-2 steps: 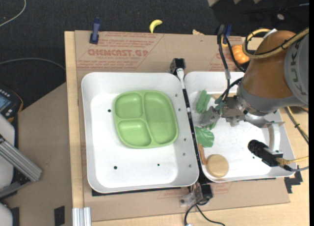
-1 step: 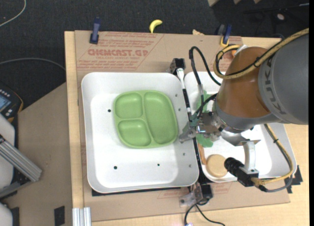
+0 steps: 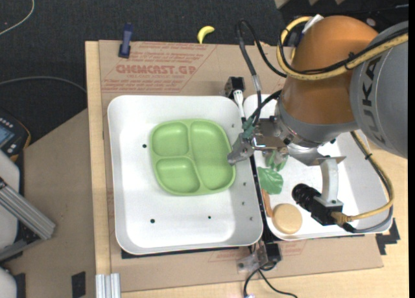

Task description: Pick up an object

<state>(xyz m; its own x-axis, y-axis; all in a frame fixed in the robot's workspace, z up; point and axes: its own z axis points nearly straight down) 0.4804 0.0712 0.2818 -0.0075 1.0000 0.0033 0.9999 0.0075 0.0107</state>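
— Well, what can you read from up there?

— Red print on the cardboard sheet [image 3: 162,67] under the bins, along its far side: "CHEMCAST G P". There are smaller red lines above and below it, too fine for me to read. On my own grey arm [image 3: 389,89], at the right, stand large dark letters cut off by the edge. I make out a U and a K.

— And what lies in the bins?

— A green divided plate [image 3: 192,156] lies flat in the middle of the left bin [image 3: 130,167], with its four compartments facing up. In the right bin [image 3: 355,167], close to its left wall, lies a small green crumpled thing [image 3: 272,180]. A tan round thing [image 3: 287,218] sits near it, toward the bin's near-left corner.

— Where is your gripper among them?

— My gripper [image 3: 257,153] hangs over the seam where the two bins meet, about halfway along it. The plate's right rim is just to its left. The crumpled thing is just beside it on the near side, a little to the right. The tan round thing lies further toward the near edge.

— Open or closed?

— I cannot tell, since my wrist and cables sit over it.

— Anything off the bins?

— A small blue thing [image 3: 126,40] lies at the sheet's far-left corner, and a curved yellow thing [image 3: 205,32] lies just beyond the far edge.
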